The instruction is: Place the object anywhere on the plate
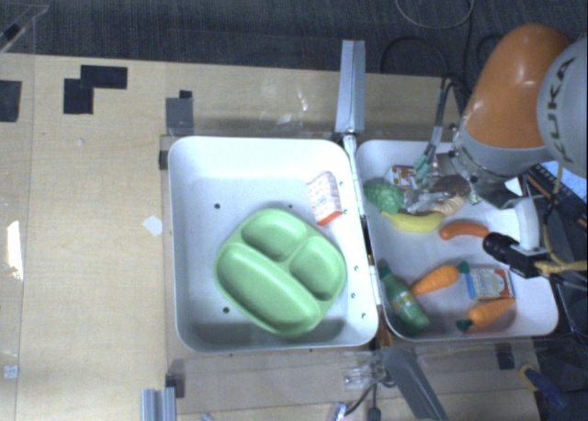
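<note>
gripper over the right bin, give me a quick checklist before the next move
1. Gripper position: low in the right bin, right by the banana and the green leafy toy. ok
2. Object between the fingers: the view is too cluttered there to judge. cannot tell
3. Plate in place: the green divided plate lies flat in the left bin. ok
4. Plate sections free: all three hold nothing. ok
5. Obstacle near the plate: a small red and white packet lies just beyond its far rim. ok, but steer around it
6. Object on the plate: not yet. not ok
</note>
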Tool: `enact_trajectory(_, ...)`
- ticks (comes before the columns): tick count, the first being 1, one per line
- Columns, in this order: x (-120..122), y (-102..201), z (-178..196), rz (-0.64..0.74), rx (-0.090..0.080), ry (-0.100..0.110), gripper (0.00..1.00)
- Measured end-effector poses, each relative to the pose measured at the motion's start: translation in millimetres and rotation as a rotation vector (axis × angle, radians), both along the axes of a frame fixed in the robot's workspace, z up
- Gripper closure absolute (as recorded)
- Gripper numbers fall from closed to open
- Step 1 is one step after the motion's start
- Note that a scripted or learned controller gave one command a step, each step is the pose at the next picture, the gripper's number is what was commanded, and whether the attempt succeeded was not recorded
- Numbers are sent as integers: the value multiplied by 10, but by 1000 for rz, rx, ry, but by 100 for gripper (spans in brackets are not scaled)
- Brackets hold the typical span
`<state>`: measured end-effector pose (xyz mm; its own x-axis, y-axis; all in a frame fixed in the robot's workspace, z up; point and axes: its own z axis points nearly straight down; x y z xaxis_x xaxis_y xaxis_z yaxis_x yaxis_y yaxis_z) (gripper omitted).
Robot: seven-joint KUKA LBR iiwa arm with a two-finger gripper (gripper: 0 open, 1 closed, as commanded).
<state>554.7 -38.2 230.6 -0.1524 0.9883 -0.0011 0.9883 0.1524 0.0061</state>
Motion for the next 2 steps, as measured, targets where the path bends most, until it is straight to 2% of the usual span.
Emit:
enact_trajectory(1, -562, -823, -542, 224, -2, 1, 100)
enact_trajectory(2, -615, -178, -456, 490, -2, 0, 100)
